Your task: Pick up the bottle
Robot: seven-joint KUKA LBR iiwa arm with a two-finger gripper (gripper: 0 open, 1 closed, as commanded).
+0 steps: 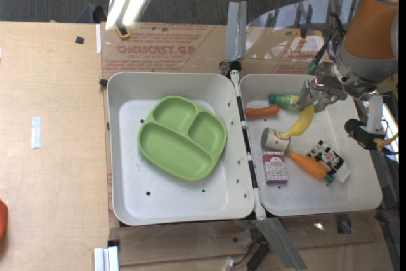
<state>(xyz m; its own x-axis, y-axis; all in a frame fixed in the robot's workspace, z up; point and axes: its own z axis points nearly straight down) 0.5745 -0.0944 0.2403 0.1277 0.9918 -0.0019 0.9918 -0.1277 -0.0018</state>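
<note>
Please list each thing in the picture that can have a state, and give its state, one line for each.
Green bottle: lying on its side in the right bin, at the gripper.
Banana: lying beside the bottle.
Two carrots: lying flat, apart.
Small cup: tipped over.
Pink carton: lying flat.
Green divided plate: right side up in the left bin.

We see our grey arm (371, 22) angled down-left, orange band above the gripper (315, 97), wrist just behind it
</note>
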